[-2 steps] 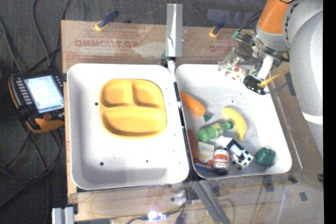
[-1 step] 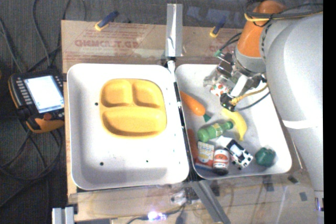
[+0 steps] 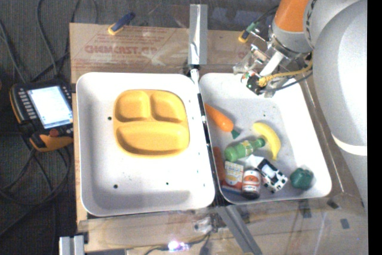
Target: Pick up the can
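The can (image 3: 251, 183) is small, with a dark top and a red and white label. It stands upright near the front edge of the right bin (image 3: 310, 122), among other items. My gripper (image 3: 249, 70) hovers over the far edge of the right bin, well behind the can and apart from it. Nothing shows between its fingers.
Around the can are a white-labelled container (image 3: 233, 172), a black and white object (image 3: 273, 177), a green bottle (image 3: 243, 148), a banana (image 3: 268, 137), a carrot (image 3: 219, 118) and a green pepper (image 3: 302, 178). The left bin (image 3: 95, 152) holds a yellow divided tray (image 3: 152, 122).
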Available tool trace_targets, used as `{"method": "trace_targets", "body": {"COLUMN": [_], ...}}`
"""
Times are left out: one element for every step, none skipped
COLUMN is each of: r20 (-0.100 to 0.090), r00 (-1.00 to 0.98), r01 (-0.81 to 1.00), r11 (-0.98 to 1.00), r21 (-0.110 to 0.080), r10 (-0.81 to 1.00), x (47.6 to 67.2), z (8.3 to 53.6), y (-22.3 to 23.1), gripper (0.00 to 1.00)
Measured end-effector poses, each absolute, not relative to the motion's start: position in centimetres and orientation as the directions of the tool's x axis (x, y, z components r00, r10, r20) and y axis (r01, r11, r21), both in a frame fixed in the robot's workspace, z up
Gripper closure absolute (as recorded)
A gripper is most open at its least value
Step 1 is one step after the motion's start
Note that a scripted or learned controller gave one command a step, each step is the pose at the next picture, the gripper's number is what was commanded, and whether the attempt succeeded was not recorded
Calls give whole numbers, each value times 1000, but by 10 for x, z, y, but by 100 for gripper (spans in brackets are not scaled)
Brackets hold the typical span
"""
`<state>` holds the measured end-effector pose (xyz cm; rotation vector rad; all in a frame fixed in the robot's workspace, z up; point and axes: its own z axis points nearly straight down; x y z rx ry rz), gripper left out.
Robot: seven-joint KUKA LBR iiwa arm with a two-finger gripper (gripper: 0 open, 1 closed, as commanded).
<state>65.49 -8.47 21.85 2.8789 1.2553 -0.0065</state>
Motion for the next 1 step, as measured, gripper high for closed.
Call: {"method": "trace_targets", "body": {"r20": [-6], "r00": [600], "r01": [800], "r11": [-600], "r21": [0], "r10": [800], "x": [656], "z": [244], "y": [-95], "gripper": [100]}}
